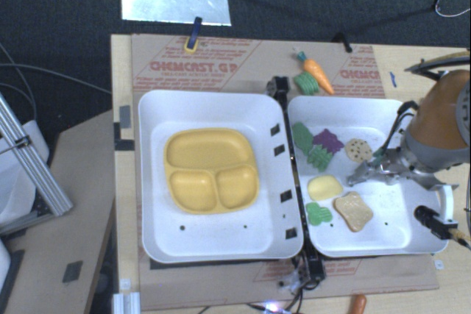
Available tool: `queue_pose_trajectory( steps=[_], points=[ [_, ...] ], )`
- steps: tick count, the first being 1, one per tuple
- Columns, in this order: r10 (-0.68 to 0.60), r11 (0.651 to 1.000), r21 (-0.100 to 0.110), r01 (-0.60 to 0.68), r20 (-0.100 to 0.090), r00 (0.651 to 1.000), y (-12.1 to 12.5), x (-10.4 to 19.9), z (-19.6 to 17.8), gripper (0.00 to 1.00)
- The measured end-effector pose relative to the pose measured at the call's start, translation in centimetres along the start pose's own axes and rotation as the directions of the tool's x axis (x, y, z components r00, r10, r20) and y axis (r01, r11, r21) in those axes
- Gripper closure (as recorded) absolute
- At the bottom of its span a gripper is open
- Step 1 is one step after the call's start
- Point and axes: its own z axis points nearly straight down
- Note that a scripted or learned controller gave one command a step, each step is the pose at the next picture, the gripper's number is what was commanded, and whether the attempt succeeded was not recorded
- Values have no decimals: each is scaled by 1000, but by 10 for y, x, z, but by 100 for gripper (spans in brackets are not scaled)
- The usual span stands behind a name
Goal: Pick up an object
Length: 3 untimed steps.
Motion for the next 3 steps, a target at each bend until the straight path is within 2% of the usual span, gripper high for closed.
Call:
queue_pose_trajectory(
  steps=[1,2,3],
  points=[
    [-21,1000,-19,21,-2,1000,5,128,-112,0],
    [3,1000,-2,-3,4,1000,-40,37,-40,0],
    [-6,1000,-6,6,0,1000,-60,45,-35,0]
  ],
)
